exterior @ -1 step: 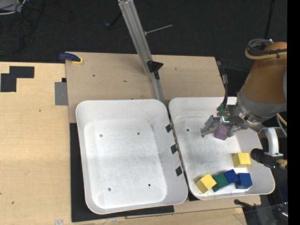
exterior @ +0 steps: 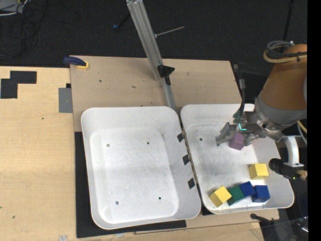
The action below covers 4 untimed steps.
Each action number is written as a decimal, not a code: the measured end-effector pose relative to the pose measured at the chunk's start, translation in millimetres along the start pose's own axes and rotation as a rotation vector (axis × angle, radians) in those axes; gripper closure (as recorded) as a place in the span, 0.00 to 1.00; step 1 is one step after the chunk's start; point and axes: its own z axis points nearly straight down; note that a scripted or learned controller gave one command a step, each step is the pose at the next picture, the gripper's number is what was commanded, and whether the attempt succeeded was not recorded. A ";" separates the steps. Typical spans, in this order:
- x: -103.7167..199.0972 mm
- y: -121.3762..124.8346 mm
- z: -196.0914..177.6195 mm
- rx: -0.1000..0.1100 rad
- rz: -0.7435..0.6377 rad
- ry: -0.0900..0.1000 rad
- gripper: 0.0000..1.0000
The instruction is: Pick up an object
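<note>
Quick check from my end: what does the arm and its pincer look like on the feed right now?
The arm is a thick rounded body with a broad orange band above a grey wrist section. A cable loops over its top. The pincer is grey metal with a small cyan-green light glowing at its base. A white bracket-like part and a black fitting hang off the arm's lower side.

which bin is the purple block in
In the right bin: the purple block sits near its upper middle, right under the gripper.
</note>
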 end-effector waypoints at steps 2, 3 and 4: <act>-0.2 8.7 105.7 0.006 -0.002 0.001 0.00; 0.4 9.6 145.1 -0.001 0.000 0.000 0.00; -1.0 9.0 134.3 0.000 0.009 0.002 1.00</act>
